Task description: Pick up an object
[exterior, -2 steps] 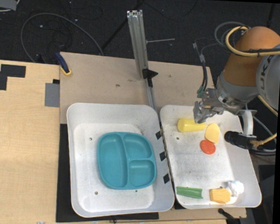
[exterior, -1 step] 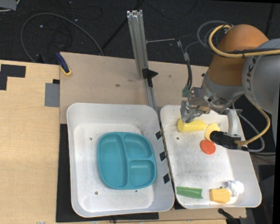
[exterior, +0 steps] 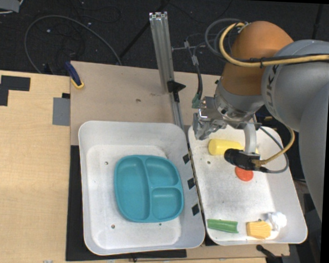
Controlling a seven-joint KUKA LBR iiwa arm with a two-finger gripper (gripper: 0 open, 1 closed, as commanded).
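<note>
White plastic formed two shallow bins side by side on the desk (exterior: 29,164). The left bin (exterior: 97,141) held one teal divided tray (exterior: 148,188), lying flat near its middle. The right bin (exterior: 282,202) held four small things: one yellow block (exterior: 223,146) at its far end, one red-orange round piece (exterior: 243,173) just beside it toward the near side, one green piece (exterior: 222,225) at the near edge, and one yellow-and-white item (exterior: 264,227) in the near right corner. The hand (exterior: 209,124) hung over the far end of the right bin, just left of the yellow block; whether it was spread or pressed together, I could not tell.
</note>
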